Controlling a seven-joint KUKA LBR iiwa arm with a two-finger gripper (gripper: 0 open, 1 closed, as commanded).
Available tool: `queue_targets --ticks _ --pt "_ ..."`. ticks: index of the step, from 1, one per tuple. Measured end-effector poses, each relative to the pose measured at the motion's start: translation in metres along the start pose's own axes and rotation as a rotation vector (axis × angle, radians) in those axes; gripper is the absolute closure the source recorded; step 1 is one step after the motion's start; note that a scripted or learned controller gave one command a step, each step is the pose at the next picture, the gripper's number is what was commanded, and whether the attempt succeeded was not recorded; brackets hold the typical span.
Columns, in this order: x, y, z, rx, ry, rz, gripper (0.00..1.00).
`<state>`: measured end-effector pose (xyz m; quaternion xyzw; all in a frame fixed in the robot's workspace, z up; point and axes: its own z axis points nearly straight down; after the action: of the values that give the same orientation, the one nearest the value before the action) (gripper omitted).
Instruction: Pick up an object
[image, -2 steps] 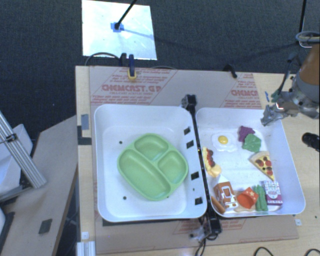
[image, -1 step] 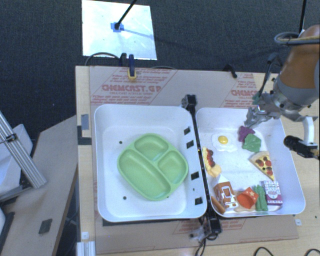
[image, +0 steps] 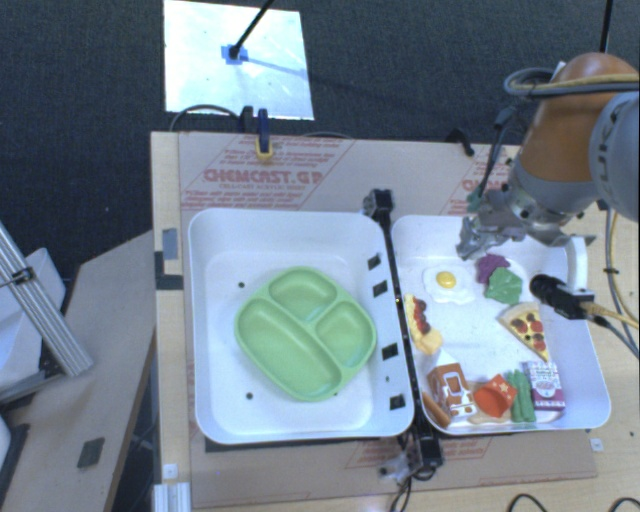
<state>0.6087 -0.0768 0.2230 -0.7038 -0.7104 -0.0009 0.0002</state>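
Near edge of the right bin (image: 598, 395) held one orange box toy (image: 449, 388), one red piece (image: 492, 397), one green piece (image: 520, 395) and one small printed carton (image: 545, 387), all packed close together. Mid bin: one pizza slice (image: 526, 327), long axis running toward the near right, and one yellow-and-red piece (image: 422, 326) against the divider. Further back: one fried egg (image: 449, 284), then one purple-and-green veg cluster (image: 499, 277). Left bin (image: 215, 235) carried a single green divided plate (image: 305, 332), three compartments.

Gripper (image: 483, 238) hung over the far part of the right bin, nothing visible between the fingers; whether they were spread or clenched I can't tell (too blurred at this angle). Likely target was the veg cluster, lying just near-right of the tips; the egg sat just near-left of them. Either looked like a short drop toward the camera, judging by position alone. One arm, reaching over the worktop (image: 290, 175)
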Motion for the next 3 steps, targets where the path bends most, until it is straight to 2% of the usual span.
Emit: queue_targets --ticks 1,3 --pt "0.055 0.0 -0.01 -0.001 -0.001 0.001 1.0" --pt "0.147 -0.013 -0.012 0.0 -0.001 0.002 1.0"
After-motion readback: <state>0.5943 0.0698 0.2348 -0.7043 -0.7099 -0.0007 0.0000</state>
